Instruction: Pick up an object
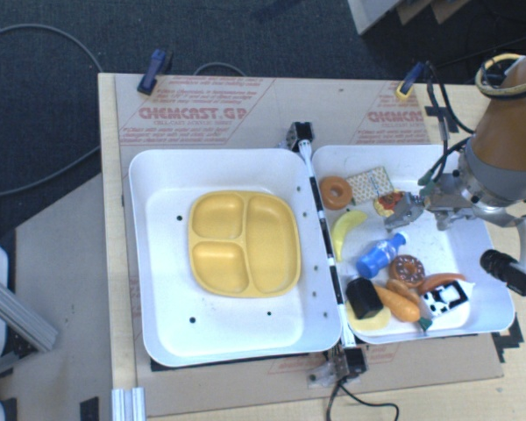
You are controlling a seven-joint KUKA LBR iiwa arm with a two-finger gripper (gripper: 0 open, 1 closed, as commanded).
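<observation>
Arm: the grey arm with its orange band reaches in from the right and hangs over the right bin (495,244).
Gripper: the gripper (409,207) sits low over the back of that bin, pointing left toward a small red and yellow toy (389,203).
Fingers: from where I stand I cannot tell whether they are open or closed; nothing clearly sits between them.
Nearest candidates: the red and yellow toy just beside the gripper, a waffle piece (371,183) and a donut (336,192) a little further left.
Other objects: a blue bottle (380,254), a banana (344,231), a chocolate donut (407,269), a carrot (399,302), a black block (364,297), all crowded near the front.
Left bin: holds a yellow divided plate (245,243), well apart from the arm.
Risk: the toy looks small and low, so I'd guess the fingers could close over it and miss.
Second risk: the pieces lie close, so a descent slightly off could nudge the waffle piece or the bottle instead.
</observation>
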